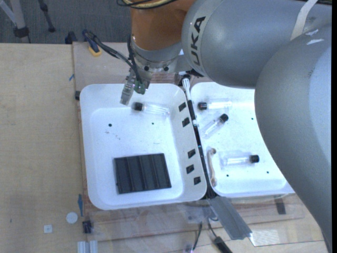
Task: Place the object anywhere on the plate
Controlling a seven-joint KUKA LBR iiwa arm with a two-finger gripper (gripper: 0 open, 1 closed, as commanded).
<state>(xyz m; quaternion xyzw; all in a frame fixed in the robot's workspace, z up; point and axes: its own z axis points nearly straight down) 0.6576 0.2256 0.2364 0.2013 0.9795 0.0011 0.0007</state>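
Observation:
A clear tube with a black cap lies in the left bin near its far wall, with the cap end pointing left. My gripper hangs just above and to the left of that cap, over the bin's far edge, and nothing shows in its grasp. The black ribbed plate lies flat in the near part of the same bin, well apart from the tube and the gripper.
The right bin holds three more capped clear tubes. A row of black clips runs along the divide between the bins. The arm's large grey body covers the upper right.

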